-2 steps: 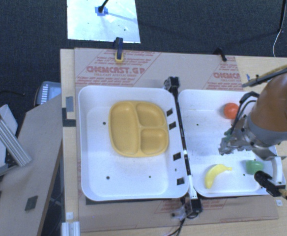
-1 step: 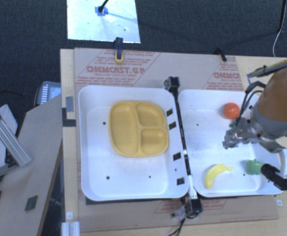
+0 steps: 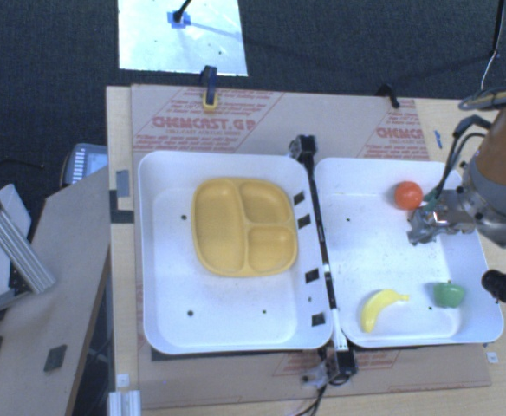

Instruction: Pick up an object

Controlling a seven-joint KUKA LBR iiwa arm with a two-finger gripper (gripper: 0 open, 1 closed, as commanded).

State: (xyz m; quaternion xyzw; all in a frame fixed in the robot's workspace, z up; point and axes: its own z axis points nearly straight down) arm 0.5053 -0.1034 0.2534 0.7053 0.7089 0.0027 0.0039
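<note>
In the right bin (image 3: 370, 258) lie three small things: an orange ball (image 3: 408, 195) near the far right, a yellow banana (image 3: 381, 307) near the front edge, and a green fruit (image 3: 448, 295) at the front right. My gripper (image 3: 428, 225) hangs over the right part of this bin, just in front of and to the right of the orange ball, and well behind the green fruit. Nothing shows between its fingers. Whether they stand apart is too small to tell.
The left bin (image 3: 162, 302) holds a yellow sectioned plate (image 3: 243, 226) in its middle. A black divider strip (image 3: 315, 241) runs between the two bins. The grey and orange arm (image 3: 504, 163) enters from the right over the right bin's edge.
</note>
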